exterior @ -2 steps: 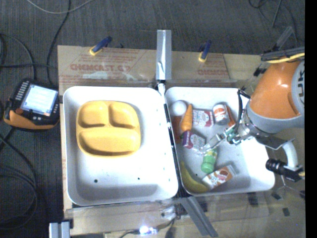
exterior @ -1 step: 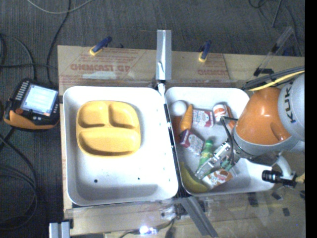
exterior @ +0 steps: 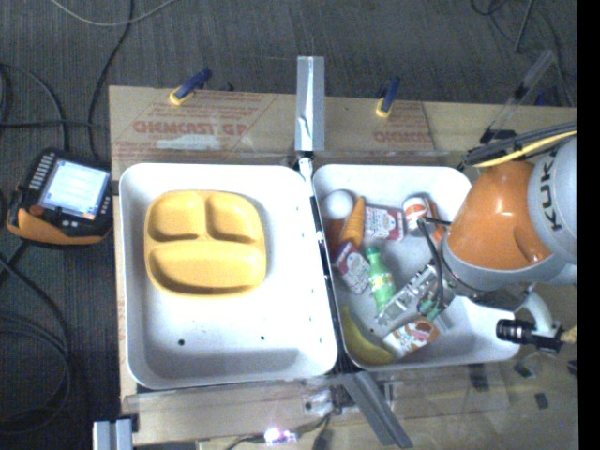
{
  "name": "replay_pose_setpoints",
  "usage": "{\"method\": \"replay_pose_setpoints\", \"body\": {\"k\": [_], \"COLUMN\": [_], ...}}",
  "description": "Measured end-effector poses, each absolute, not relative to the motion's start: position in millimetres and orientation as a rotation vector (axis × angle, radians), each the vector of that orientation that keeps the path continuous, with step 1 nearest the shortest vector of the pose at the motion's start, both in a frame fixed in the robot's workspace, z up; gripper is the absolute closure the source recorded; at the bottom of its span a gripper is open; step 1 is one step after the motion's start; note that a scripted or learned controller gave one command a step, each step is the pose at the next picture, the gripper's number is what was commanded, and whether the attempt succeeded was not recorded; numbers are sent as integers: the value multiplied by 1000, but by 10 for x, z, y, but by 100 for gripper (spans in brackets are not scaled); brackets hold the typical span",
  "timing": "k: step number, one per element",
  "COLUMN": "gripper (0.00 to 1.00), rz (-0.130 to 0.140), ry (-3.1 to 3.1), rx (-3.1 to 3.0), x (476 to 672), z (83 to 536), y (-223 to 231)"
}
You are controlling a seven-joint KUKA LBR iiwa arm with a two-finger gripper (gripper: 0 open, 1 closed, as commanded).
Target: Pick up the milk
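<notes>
A small red-and-white carton that I take for the milk (exterior: 382, 221) lies at the back of the right bin (exterior: 469, 187), between a carrot (exterior: 352, 221) and a red-and-white can (exterior: 415, 210). A similar red-and-white pack (exterior: 353, 272) lies nearer the bin's middle. My gripper (exterior: 392, 313) reaches down-left from the orange wrist into the front part of the right bin, well in front of the carton. It hangs over a green bottle (exterior: 380, 284) and a red-and-white item (exterior: 419, 333). Nothing shows as held.
A white egg (exterior: 337, 202) sits at the right bin's back left corner and a banana (exterior: 361, 343) along its front wall. The left bin (exterior: 136, 345) holds a yellow divided tray (exterior: 206, 242). The arm's body covers the right bin's right side.
</notes>
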State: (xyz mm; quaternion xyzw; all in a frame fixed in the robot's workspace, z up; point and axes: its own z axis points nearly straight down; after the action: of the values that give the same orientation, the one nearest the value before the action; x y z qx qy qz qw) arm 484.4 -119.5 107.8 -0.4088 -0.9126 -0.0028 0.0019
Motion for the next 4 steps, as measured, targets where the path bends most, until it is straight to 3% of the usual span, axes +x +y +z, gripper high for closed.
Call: {"method": "replay_pose_setpoints", "body": {"k": [1, 2, 3, 4], "gripper": [100, 100, 100, 100], "rz": [-1, -1, -1, -2], "ry": [-2941, -2751, -2746, -2757], "rx": [-1176, -1514, -1520, -1505], "x": [5245, 5054, 4840, 4847], "z": [942, 1809, 1933, 2135], "y": [-2129, -1580, -1099, -1195]}}
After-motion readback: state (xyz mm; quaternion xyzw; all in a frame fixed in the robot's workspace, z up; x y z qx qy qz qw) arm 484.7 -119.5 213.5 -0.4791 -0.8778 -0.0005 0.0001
